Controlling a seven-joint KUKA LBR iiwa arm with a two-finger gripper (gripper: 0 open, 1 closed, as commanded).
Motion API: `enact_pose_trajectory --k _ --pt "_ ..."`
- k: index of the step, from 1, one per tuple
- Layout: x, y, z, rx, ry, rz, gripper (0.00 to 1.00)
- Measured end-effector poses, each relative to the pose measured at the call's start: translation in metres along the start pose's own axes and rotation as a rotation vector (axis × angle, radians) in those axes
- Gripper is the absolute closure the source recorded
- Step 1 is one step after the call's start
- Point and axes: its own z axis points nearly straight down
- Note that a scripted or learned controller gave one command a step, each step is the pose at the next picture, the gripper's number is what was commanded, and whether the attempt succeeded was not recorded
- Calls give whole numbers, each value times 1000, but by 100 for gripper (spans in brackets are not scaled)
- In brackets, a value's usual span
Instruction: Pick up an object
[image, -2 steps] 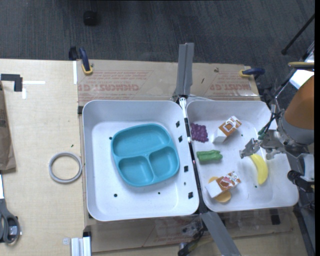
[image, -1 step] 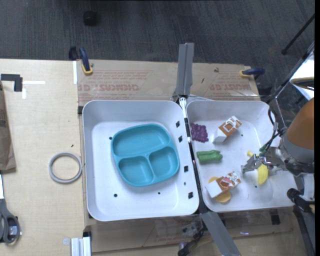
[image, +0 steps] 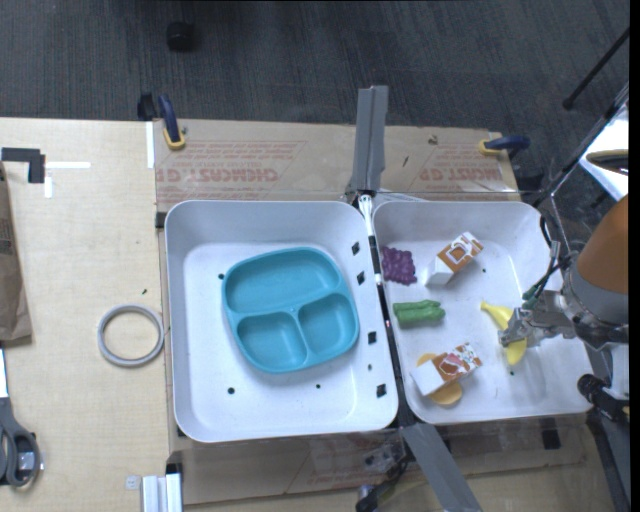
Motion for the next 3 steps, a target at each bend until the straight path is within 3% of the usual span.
enact_pose_trajectory --k 1,2,3 --pt "8 -16 2 -2 -1 -148 100" --pt "35 3 8 -3 -2 -421 100" --pt "51 -28 8 -2 -2 -594 100"
